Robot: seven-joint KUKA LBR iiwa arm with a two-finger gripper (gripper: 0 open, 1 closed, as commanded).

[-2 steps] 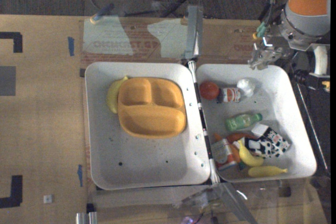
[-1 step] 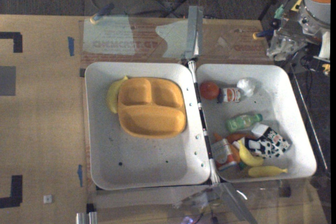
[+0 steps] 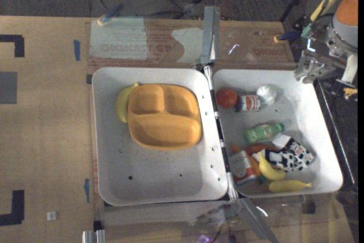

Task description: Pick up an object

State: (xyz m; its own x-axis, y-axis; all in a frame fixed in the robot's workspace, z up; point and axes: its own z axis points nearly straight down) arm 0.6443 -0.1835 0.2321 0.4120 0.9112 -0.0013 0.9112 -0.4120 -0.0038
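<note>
Gripper point(image 3: 310, 68) poised at the far right corner of the right bin point(image 3: 318, 122), holding nothing that can be seen.

The arm point(image 3: 347, 14) comes in from the upper right, its orange band showing near the frame edge; whether the gripper is wide or narrow cannot be told from this angle. Below it the right bin holds a red ball point(image 3: 227, 98) touching a small bottle point(image 3: 249, 103), a clear crumpled wrapper point(image 3: 267, 93), a green bottle point(image 3: 264, 132), a black-and-white cow-patterned box point(image 3: 296, 156), a small can point(image 3: 243, 167) and two yellow bananas point(image 3: 278, 176) near the front edge. The left bin point(image 3: 114, 173) holds an orange divided tray point(image 3: 165, 115) with another banana point(image 3: 123, 104) tucked against its left side.
</note>
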